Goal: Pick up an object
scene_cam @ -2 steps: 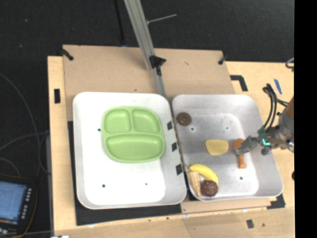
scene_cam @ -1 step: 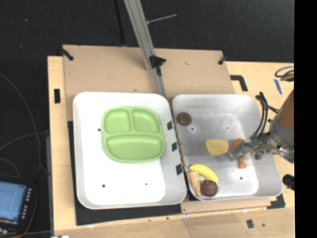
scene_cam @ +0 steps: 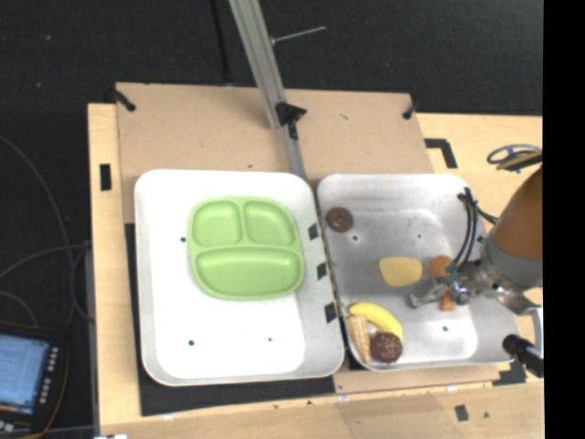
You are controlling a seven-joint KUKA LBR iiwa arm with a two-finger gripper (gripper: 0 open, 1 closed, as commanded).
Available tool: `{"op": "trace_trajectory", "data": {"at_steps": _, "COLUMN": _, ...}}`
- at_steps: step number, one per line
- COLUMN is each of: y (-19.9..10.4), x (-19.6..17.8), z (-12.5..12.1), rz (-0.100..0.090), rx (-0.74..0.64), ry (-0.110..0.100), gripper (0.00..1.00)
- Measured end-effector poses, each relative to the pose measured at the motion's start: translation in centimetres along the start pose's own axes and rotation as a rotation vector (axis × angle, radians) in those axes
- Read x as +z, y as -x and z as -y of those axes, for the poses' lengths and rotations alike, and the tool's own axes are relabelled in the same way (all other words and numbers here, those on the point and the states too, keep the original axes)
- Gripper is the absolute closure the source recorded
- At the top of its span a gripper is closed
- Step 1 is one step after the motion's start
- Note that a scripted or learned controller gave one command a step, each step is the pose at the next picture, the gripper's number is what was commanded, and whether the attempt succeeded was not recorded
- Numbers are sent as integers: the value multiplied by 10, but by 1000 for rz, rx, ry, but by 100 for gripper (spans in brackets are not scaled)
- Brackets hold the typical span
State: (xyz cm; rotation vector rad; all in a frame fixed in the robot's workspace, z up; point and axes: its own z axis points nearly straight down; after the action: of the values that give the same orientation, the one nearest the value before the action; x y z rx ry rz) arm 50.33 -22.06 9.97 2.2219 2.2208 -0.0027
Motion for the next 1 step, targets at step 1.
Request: {"op": "trace_trajectory", "data": {"at_steps": 1, "y": 1, "x": -14, "z": -2, "rz": 1, "rx": 4, "ry": 6, "gripper": 100}}
